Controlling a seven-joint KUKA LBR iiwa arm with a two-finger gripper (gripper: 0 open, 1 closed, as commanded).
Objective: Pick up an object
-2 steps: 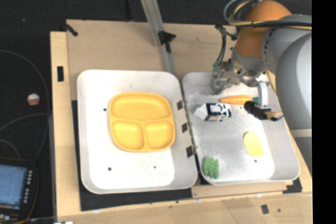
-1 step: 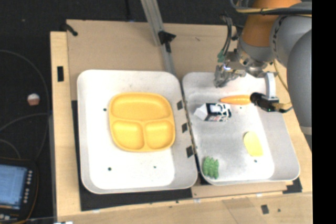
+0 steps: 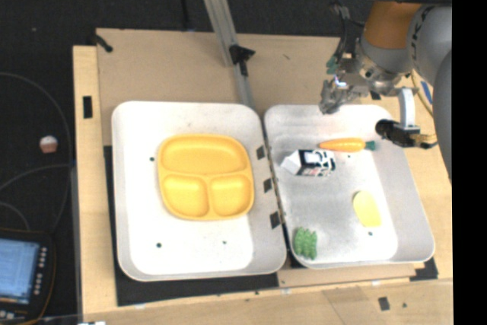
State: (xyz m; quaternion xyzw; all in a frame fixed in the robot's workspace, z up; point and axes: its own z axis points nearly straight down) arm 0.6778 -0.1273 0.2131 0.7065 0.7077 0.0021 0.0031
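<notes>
- Green broccoli piece [image 3: 305, 241] lies at the near left corner of the right bin [image 3: 403, 240].
- Yellow lemon-shaped piece [image 3: 367, 208] lies in the same bin, to the right of the broccoli piece and well apart from it.
- Black-and-white carton [image 3: 310, 162] lies on its side near the bin's left wall, with a carrot [image 3: 344, 144] just beyond it.
- Yellow divided plate [image 3: 205, 175] sits in the left bin [image 3: 137, 240].
- Tool [image 3: 332, 103] hangs over the far edge of the right bin, above the carrot, touching nothing; whether it stands apart or together cannot be told.
- Table [image 3: 152, 65] carries both bins.
</notes>
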